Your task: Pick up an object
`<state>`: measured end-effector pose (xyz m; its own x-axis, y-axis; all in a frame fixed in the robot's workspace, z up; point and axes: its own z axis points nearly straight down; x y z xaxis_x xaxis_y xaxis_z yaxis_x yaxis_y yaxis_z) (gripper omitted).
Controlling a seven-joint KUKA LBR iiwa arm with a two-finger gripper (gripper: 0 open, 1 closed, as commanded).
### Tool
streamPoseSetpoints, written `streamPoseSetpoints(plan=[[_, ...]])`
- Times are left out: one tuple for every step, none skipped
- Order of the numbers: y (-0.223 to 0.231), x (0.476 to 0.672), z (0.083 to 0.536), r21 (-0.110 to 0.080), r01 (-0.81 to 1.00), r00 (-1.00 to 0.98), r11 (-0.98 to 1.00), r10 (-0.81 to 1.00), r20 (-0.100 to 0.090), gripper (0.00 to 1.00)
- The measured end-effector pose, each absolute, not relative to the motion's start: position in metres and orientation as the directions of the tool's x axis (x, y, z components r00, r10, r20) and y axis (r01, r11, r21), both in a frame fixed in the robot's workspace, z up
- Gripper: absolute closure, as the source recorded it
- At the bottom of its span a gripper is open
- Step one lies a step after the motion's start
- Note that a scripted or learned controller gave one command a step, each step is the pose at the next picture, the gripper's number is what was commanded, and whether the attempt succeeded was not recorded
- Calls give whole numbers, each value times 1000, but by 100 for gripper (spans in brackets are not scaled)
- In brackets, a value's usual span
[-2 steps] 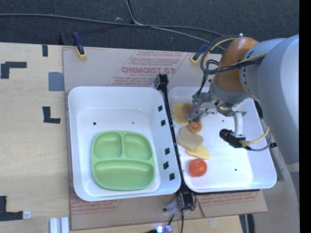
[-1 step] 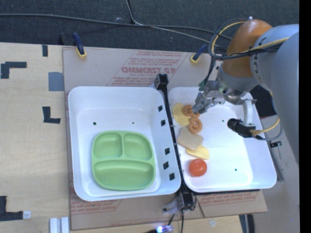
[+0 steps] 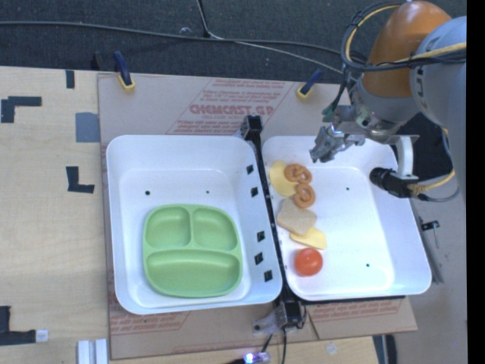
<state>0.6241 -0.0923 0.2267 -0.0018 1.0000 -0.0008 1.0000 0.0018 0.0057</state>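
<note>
Hovering over the far edge of the right bin point(image 3: 394, 275): gripper point(image 3: 326, 152), grasping nothing, finger spacing too small and dark for telling released from clenched.

Lying clustered along the right bin's left side, just below the gripper: two orange-brown pretzels point(image 3: 301, 184), ring-twisted and matte, overlapping a pale yellow slice point(image 3: 279, 179); a tan bread slice point(image 3: 295, 220); a yellow cheese wedge point(image 3: 311, 239), partly tucked under the bread; a smooth round red tomato point(image 3: 308, 262). Resting in the left bin point(image 3: 125, 165): a glossy green three-compartment plate point(image 3: 192, 249). Clamping the cardboard at the far edge: two blue-and-yellow clamps point(image 3: 123, 70).
</note>
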Motion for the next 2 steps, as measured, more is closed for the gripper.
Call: streamPoseSetpoints(plan=[[-86, 623, 271, 4, 1000, -2, 2, 1000, -1, 100], [-36, 602, 252, -3, 1000, -5, 5, 1000, 1, 100]])
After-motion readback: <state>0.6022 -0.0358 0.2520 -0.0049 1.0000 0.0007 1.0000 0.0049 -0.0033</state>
